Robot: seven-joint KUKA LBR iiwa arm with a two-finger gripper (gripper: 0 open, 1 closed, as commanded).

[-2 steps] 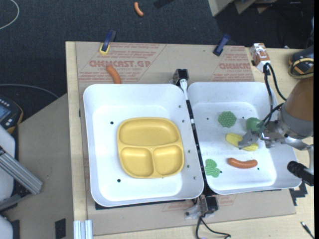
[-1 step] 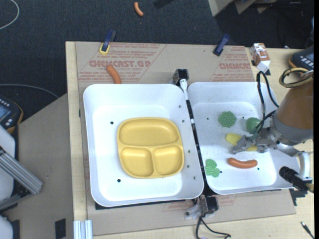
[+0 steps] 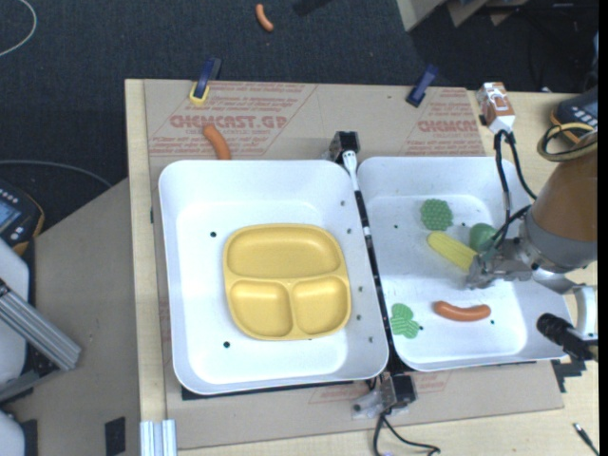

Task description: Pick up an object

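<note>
Two fingers of the gripper reach down into the right bin, but they are small and dark against the clutter there, so whether they are spread or closed cannot be told. Nothing is clearly seen between them. Their tips sit at the right end of a yellow corn cob, which lies slanted on the bin floor, and just below a green item partly hidden behind the gripper body. Just below the gripper lies an orange-red sausage, apart from the tips. A round, bumpy green vegetable rests above the corn, near the bin's back part. A leafy green piece lies at the bin's lower left, near the wall shared with the other bin.

Outward from the gripper, the grey wrist leads to the arm with its orange band, coming in from the right, with dark cables looping around it.

Left of all this, the left bin holds a yellow divided plate with one long compartment at the top and two smaller ones below. Both bins rest on a brown board. A small orange sausage lies on the board above the left bin, and another lies on the dark floor beyond. Clamps hold the board's far edge.
</note>
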